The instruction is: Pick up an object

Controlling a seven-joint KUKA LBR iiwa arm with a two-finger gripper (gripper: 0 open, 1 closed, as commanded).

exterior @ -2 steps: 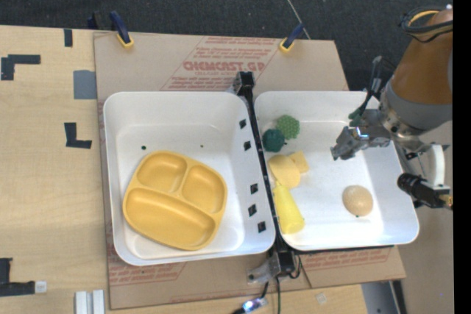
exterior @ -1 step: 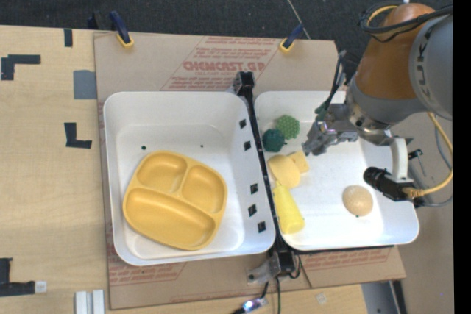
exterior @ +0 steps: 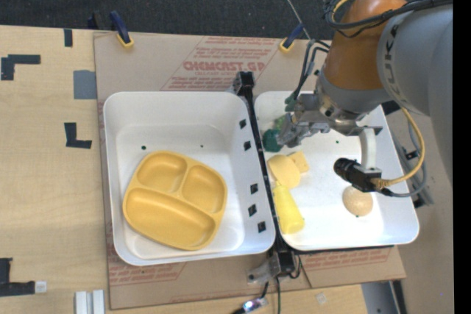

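Bench (exterior: 44,180): light wood surface bearing a brown cardboard sheet (exterior: 213,66) with red print, clipped at its far edge by two blue-and-yellow clamps (exterior: 120,29). On the sheet, two shallow white bins side by side, joined along a black divider strip. Left bin (exterior: 147,110): holds one yellow divided plate (exterior: 175,198) with three compartments, lying flat toward the near left part of the bin. Right bin (exterior: 390,228): holds a yellow bottle-shaped item (exterior: 287,206) lying along the divider side, its pale cap end (exterior: 287,167) pointing to the far side; a small green item (exterior: 274,137) just beyond that cap, close to the divider; a cream egg-shaped item (exterior: 358,202) toward the near right part of the bin, well apart from the yellow one. Arm (exterior: 412,48): grey with an orange band, entering from the right and bent over the right bin, cables looping around it. Tool (exterior: 294,130): lowered into the far left part of the right bin, just beside the green item and just above the pale cap; whether its fingers are apart or together cannot be told, as the wrist and cabling crowd them. A black fitting (exterior: 357,174) on a yellow cable hangs near the cream item.
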